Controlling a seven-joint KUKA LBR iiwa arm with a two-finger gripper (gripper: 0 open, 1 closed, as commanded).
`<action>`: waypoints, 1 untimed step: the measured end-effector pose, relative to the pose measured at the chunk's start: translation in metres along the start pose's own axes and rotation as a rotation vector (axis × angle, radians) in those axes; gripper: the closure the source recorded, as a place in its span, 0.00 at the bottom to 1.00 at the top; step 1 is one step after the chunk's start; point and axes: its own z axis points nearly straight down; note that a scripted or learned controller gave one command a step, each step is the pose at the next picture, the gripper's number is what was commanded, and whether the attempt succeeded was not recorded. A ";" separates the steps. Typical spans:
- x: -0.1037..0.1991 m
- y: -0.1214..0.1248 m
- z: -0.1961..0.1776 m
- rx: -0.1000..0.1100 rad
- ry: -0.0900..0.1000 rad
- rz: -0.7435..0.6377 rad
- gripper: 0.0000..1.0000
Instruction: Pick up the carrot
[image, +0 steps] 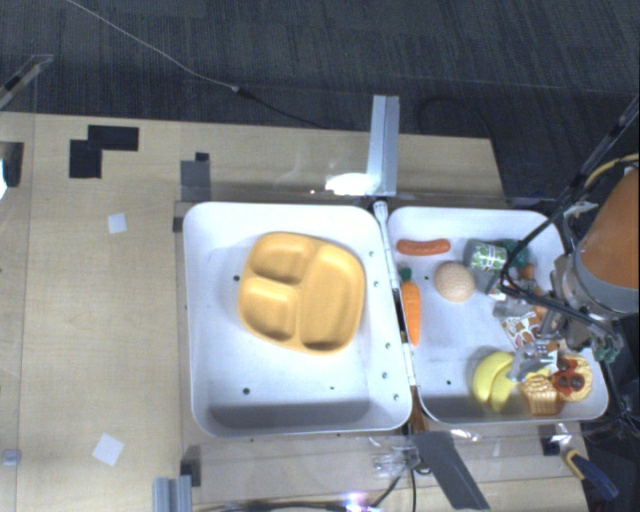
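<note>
The carrot (410, 313), orange with a small green top, lies lengthwise in the right bin (440, 405) against its left wall. My gripper (530, 350) hangs over the right part of the same bin, just above the bananas (492, 378) and well to the right of the carrot. Cables and wrist parts crowd around the gripper. Nothing from the bin appears lifted off the floor.
The right bin also holds a sausage (423, 246), a beige round item (454, 281), a green can (488, 257), a waffle-like piece (540, 393) and a red item (572, 380). A yellow three-part tray (302, 291) sits in the left bin (215, 400).
</note>
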 end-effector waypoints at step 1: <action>0.003 0.050 0.063 -0.002 -0.001 0.204 0.00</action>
